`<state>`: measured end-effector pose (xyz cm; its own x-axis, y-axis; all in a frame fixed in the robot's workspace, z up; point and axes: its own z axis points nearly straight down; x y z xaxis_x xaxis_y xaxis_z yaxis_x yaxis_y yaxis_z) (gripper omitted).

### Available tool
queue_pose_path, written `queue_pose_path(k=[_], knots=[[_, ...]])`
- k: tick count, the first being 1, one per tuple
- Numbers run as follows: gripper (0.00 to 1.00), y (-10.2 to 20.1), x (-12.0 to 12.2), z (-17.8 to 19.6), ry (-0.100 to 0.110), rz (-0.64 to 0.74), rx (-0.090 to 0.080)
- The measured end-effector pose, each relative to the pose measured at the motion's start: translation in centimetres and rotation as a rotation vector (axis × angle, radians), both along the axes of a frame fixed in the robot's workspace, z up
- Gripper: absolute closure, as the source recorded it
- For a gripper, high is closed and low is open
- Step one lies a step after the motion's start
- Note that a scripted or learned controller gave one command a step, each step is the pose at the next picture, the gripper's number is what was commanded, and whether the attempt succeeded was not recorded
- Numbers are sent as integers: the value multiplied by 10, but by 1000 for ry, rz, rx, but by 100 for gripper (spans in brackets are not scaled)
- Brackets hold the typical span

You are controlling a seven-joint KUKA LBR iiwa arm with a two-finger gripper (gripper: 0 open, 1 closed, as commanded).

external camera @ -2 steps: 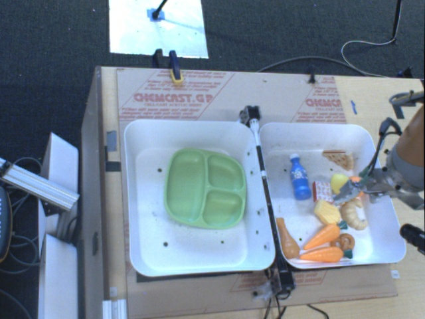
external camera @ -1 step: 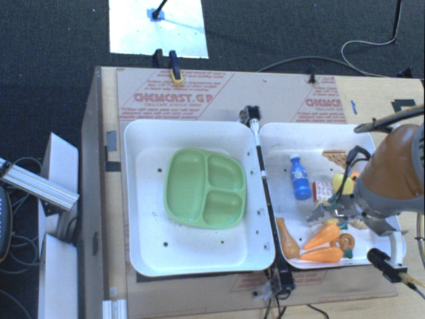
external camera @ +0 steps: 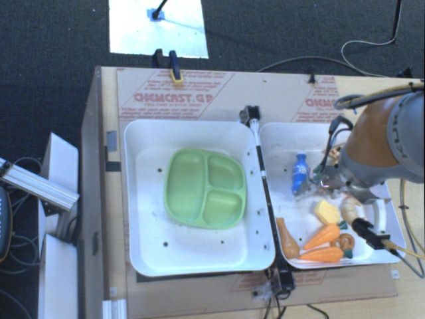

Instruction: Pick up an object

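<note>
We locate the tool point(external camera: 323, 181) low in the right bin point(external camera: 282, 135); we cannot tell its state. The blue bottle point(external camera: 299, 172) stands just left of it, long axis near-to-far. The toy food lies nearer.

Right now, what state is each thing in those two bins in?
Green tray: lying flat in the left bin, right way up.
Blue bottle: in the right bin, beside the hand.
Two carrots: lying on their sides near the front wall.
Yellow block: lying flat, behind the carrots.
Tan gourd: on its side, by the divider.
Hand: low in the right bin.
</note>
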<state>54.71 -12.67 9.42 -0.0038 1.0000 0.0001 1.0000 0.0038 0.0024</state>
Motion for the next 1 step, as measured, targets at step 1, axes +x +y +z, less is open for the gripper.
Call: queue_pose_path(k=[1], knots=[[0, -8, -36, -10, 2, -2, 0]])
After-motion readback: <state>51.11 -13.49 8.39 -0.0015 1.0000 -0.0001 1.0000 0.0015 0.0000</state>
